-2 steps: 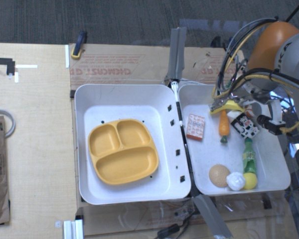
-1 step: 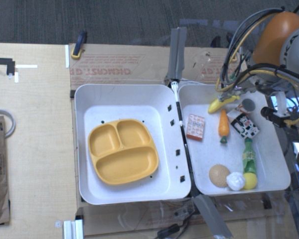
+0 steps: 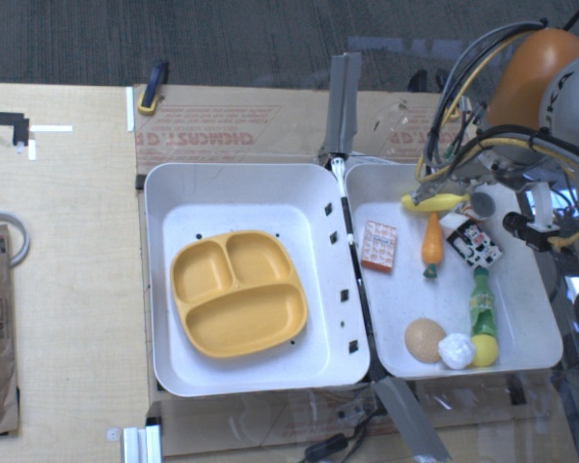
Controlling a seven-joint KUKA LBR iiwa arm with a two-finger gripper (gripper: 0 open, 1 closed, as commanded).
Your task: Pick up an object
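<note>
camera view, left of centre: left bin holds a yellow divided plate | right of frame: right bin holds banana, carrot, red-patterned packet, green bottle, tan ball, white lump, black-and-white item | upper right: gripper above the banana, claw state cannot tell

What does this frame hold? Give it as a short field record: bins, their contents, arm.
left bin: yellow divided plate
right bin: banana, carrot, pink box, green bottle, tan ball, white ball, yellow ball
arm: over the right bin's far right corner
task state: nothing visibly picked up
</note>
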